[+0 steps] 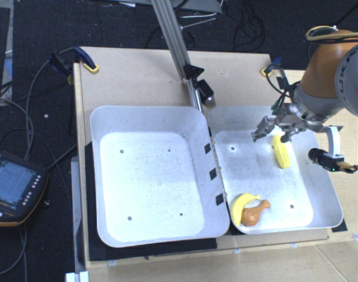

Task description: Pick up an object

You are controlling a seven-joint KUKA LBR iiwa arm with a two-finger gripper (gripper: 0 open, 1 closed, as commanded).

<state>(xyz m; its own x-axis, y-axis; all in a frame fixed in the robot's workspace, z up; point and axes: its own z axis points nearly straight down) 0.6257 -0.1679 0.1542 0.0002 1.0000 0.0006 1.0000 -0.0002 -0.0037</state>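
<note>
Yellow corn cob (281, 152) lies just beneath the spread claw (274, 130).

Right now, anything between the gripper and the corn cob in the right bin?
Nothing visible. The gripper sits directly over the upper end of the corn cob in the right bin, with bare bin floor around it. The banana and the chicken drumstick lie apart, near the bin's front edge.

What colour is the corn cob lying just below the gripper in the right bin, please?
Yellow; the corn cob shows clearly in the camera view, lying on the white floor of the right bin.
</note>
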